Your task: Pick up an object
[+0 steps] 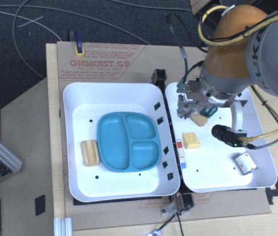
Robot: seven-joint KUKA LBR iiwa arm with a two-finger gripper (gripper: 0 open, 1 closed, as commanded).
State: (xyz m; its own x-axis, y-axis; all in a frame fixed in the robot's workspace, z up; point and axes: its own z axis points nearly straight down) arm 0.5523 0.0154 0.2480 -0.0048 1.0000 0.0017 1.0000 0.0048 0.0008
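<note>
Gripper [184, 111] is low in the right bin [257, 181], the wrist covering part of a tan piece [198, 120] and a teal scrap [209, 111] just beside it. Open or closed, can't tell from up here. Yellow block [192, 140] lies in plain sight nearby

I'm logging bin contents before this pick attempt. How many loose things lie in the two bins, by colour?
Blue: 1, divided plate
Tan: 1, bread-like block
Yellow: 1, cheese-like block
White: 1, small object
Tan and teal: 1, half-hidden item under the gripper
Total: 5
</note>
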